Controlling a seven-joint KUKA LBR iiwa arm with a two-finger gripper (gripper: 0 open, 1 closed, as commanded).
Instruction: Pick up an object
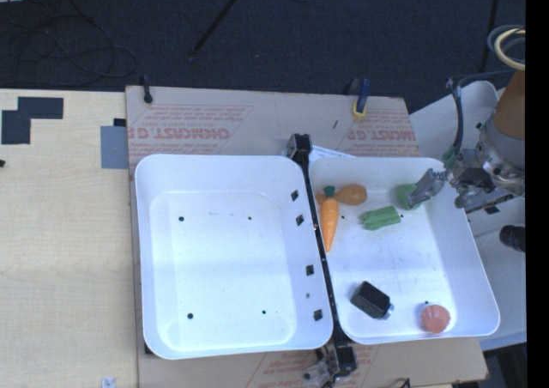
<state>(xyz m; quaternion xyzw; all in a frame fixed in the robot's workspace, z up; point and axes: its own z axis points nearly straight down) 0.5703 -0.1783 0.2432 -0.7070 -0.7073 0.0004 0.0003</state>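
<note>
Cardboard (257, 124) printed "CHEMCAST GP" upside down, hand (433, 182) spread beside green object (405, 195)

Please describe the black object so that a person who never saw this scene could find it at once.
Look in the right white bin, at the part nearest the camera. The black block lies there, left of a pink ball. It is the one dark, boxy thing among coloured toys.

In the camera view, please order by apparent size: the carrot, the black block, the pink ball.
1. carrot, clearly the longest.
2. black block.
3. pink ball, slightly smaller than the block; these two look close.
</note>
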